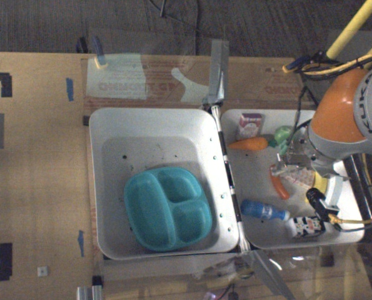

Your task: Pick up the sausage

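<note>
Camera view, from above and at a slant, shows the arm [345,120] reaching in from the right over the right-hand bin [261,237], its gripper [290,165] low over the bin's middle. The sausage [279,185], a short orange-red piece, lies on the bin floor just below and slightly left of the gripper, its upper end touching or passing under the metal fingertips; its lower end curves free toward the bin's front. Whether the fingers stand wide or narrow cannot be told, since the wrist covers them, and nothing shows plainly between them. A carrot [249,144] lies near the bin's back left, apart from the sausage. Behind it stands a small pink-and-white carton [251,124], and a green item [283,134] sits just beside the carrot's right end. A blue bottle [264,210] lies on its side near the front, just below the sausage. A black-and-white carton [308,226] rests at the front right. The left-hand bin [104,167] holds a teal divided plate [167,208].
</note>
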Action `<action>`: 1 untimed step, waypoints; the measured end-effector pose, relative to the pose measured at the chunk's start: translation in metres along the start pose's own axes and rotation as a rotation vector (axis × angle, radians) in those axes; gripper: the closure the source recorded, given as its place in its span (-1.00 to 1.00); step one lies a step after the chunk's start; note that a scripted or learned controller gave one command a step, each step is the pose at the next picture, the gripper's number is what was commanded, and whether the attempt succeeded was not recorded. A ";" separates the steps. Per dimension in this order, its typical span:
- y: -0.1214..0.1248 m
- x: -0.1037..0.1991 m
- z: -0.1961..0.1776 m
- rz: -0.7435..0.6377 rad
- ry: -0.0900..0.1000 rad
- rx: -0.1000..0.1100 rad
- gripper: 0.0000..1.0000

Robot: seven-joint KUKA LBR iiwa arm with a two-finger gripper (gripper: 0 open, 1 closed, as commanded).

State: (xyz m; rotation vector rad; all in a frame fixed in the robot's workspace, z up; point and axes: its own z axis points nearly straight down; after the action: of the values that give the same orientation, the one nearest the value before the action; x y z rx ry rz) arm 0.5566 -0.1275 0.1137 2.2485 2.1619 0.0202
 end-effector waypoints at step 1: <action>0.000 0.000 0.000 0.000 0.000 0.000 -1.00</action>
State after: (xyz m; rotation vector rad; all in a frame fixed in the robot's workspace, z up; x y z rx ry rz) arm 0.5565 -0.1276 0.1136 2.2487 2.1620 0.0198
